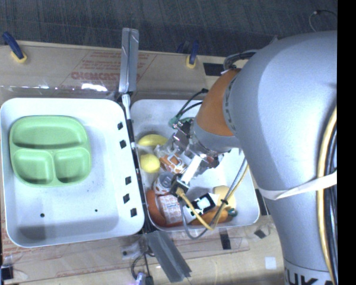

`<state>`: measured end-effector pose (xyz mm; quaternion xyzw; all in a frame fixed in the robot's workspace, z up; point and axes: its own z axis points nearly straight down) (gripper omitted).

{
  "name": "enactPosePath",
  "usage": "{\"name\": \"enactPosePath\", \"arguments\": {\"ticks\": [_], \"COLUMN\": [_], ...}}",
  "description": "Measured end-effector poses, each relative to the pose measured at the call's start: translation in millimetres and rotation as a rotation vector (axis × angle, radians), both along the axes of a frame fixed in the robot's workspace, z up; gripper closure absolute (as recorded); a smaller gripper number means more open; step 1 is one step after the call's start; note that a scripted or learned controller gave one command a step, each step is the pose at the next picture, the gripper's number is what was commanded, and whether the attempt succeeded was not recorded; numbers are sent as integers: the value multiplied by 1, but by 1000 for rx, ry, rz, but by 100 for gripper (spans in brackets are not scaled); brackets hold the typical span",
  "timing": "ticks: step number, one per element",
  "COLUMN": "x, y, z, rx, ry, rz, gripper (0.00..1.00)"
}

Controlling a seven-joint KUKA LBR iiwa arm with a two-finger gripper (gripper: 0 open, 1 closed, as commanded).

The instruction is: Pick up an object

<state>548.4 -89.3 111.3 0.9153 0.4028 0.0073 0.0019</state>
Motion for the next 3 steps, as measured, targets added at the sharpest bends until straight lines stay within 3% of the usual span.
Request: {"name": "enactPosePath", "arguments": {"ticks": [1,2,3], "x": [1,1,41], "y": [-3,-3,-1], "z": [10,10,-22], "rx": [-4,-4,1], "ry": [1,2,18], "rz": [4,5,-333], "gripper": [100,0,0]}}
